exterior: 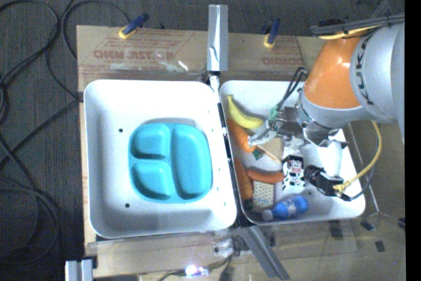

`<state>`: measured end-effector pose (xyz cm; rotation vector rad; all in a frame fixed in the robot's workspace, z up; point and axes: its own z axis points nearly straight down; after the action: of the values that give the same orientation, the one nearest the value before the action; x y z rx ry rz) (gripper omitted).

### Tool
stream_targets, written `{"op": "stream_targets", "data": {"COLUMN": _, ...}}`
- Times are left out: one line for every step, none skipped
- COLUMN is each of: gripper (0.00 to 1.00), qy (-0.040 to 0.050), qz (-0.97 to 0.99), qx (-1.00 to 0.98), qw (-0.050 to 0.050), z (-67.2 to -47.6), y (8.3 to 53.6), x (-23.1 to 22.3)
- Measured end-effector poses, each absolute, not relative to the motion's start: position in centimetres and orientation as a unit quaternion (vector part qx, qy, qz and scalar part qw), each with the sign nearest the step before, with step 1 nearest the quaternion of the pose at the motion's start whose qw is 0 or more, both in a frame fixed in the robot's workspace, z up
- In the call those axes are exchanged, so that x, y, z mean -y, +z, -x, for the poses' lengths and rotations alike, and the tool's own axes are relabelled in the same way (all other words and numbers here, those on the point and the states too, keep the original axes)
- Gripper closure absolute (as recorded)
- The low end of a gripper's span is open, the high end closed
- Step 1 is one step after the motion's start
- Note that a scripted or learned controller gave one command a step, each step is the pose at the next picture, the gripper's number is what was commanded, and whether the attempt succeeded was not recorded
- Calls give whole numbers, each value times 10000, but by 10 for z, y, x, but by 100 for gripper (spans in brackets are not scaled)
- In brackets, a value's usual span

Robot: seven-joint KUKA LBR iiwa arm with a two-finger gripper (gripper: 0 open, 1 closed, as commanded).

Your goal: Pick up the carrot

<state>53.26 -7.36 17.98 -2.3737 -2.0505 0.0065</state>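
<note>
From above I look down on my table (92, 43), a brown board with two shallow white bins side by side. The left bin (105, 115) holds a turquoise divided tray (172, 161) with three compartments, lying flat near its middle. The right bin (352, 204) is crowded. My grey arm with its orange band (335, 79) reaches in from the right, and the hand (268, 133) sits low over the upper middle of that bin. I cannot tell whether the hand is released or clenched, because its metal parts blur into the clutter beneath it. The carrot (241, 158) lies along the left wall of the right bin, a long orange shape running from near the banana down toward the bin's front corner. It lies just to the left of the hand and slightly below it in the picture, and whether they touch is unclear. A yellow banana (241, 116) curves just above the carrot's upper end, close beside the hand. An orange-red sausage-like item (264, 175) lies below the hand, and a blue bottle (290, 207) lies near the front wall. Two clamps, blue and yellow, (133, 25) grip the table's far edge.
</note>
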Motion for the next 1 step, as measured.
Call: {"op": "stream_targets", "data": {"gripper": 0, "qy": 23, "qz": 8052, "qx": 5930, "qw": 29, "z": -558, "y": 115, "x": 87}}
